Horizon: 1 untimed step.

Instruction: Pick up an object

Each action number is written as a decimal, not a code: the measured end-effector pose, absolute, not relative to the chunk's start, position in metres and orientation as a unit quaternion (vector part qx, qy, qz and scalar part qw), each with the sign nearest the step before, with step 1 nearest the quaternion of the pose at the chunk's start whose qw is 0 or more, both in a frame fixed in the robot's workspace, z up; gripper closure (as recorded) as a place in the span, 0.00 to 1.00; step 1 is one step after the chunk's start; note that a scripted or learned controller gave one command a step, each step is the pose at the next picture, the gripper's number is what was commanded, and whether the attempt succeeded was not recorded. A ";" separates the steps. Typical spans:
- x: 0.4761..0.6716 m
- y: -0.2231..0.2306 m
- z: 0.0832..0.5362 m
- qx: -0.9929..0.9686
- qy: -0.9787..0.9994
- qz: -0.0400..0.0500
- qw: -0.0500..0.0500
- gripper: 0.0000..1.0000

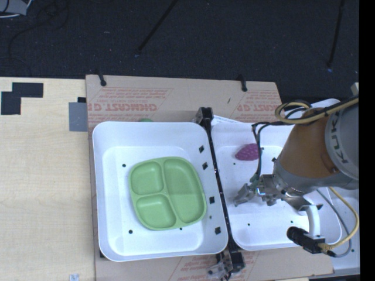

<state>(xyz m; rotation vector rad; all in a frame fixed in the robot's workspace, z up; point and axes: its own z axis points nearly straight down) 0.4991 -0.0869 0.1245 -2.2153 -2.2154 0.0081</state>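
Note:
A small purple-pink object (247,152) lies on the floor of the right bin (275,239), near its far left corner. My gripper (250,193) hangs low over the middle of this bin, a short way in front of the purple object and apart from it. I see nothing held at its tip. The grey arm with its orange band (307,154) reaches in from the right and covers the bin's right part.
The left bin (111,227) holds a green plate (167,192) with three compartments, lying flat in its middle. A black divider (212,180) runs between the two bins. Cardboard (176,98) lies under the bins on the pale bench.

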 end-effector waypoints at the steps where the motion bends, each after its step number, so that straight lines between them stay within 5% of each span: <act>1: 0.499 -0.086 0.086 -0.707 -0.707 0.001 0.002 0.00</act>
